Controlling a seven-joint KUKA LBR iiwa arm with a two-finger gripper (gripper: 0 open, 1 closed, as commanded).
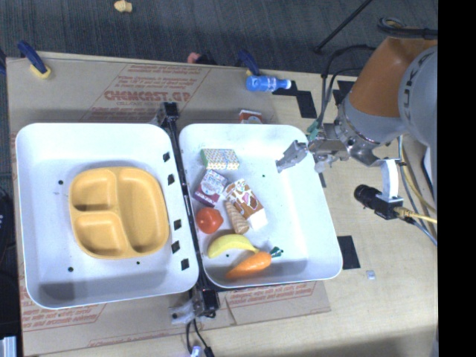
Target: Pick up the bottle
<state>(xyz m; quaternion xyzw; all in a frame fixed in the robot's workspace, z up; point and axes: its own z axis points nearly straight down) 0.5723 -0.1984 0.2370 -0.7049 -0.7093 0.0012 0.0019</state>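
Note:
A small blue bottle with a pale cap lies on its side on the cardboard behind the right bin, outside it. My gripper hangs over the right bin's far right corner, below and to the right of the bottle, and apart from it. Nothing shows in the gripper. The arm's orange band and grey wrist reach in from the right.
The right bin holds a small patterned box, a pink packet, a toy ice cream cone, a tomato, a banana and a carrot. A yellow divided plate lies in the left bin. Blue clamps grip the cardboard's far edge.

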